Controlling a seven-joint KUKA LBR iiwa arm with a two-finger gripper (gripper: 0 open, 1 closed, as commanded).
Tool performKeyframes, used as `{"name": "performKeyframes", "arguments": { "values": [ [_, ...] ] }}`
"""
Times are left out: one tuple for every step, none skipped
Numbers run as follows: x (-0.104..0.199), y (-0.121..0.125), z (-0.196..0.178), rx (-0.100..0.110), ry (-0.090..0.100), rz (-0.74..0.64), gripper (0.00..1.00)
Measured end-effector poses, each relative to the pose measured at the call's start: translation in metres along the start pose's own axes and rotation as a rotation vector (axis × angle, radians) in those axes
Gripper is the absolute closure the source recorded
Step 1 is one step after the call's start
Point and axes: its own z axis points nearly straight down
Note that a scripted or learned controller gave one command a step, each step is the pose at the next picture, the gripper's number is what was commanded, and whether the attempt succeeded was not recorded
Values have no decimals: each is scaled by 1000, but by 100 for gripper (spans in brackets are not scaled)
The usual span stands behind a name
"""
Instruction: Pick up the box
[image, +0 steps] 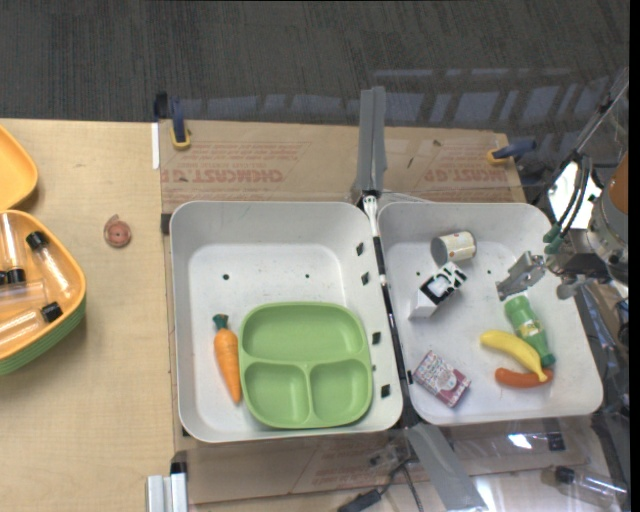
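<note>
A small pink patterned box lies flat near the front left corner of the right bin. My gripper hangs over the right side of that bin, above the top of a green bottle. It is well behind and to the right of the box. Its fingers stand open with nothing between them. The grey arm comes in from the right edge.
The right bin also holds a white-and-black block, a cream cup on its side, a banana and a red sausage. In the left bin lie a green divided plate and a carrot. Orange trays sit at far left.
</note>
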Motion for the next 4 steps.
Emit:
{"name": "performKeyframes", "arguments": {
  "values": [
    [-1, 1, -8, 2, -1, 1, 100],
    [41, -13, 99, 1, 0, -5, 100],
    [12, -14, 169, 2, 1, 344, 100],
    [12, -14, 161, 5, 1, 347, 100]
  ]
}}
